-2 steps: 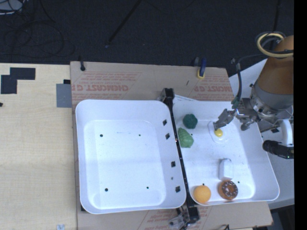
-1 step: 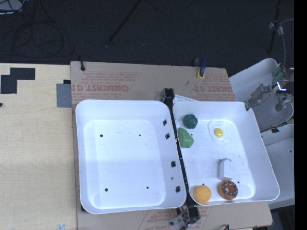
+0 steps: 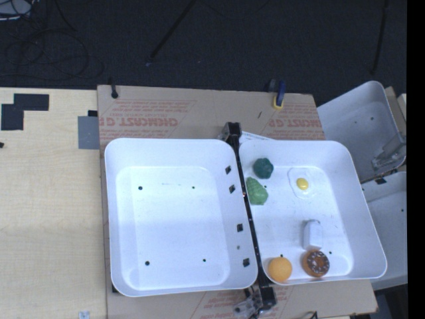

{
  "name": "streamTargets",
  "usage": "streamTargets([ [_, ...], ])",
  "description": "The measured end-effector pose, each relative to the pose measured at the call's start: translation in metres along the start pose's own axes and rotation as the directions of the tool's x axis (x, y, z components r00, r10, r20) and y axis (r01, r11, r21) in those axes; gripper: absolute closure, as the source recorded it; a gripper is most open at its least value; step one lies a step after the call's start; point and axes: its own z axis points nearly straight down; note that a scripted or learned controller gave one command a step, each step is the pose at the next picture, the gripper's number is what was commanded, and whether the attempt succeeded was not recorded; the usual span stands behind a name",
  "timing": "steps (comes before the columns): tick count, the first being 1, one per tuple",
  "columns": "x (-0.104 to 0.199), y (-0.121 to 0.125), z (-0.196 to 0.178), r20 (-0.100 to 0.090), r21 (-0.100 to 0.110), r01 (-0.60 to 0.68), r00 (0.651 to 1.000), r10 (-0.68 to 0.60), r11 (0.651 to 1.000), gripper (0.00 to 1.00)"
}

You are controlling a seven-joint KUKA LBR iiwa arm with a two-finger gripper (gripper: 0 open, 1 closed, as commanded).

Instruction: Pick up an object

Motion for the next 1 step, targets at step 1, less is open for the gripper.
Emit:
streamTargets([
  [1,-0.0563,0.0575,0.1862,-0.004,0.017,0.001,1.000,0.000,1.000,0.00],
])
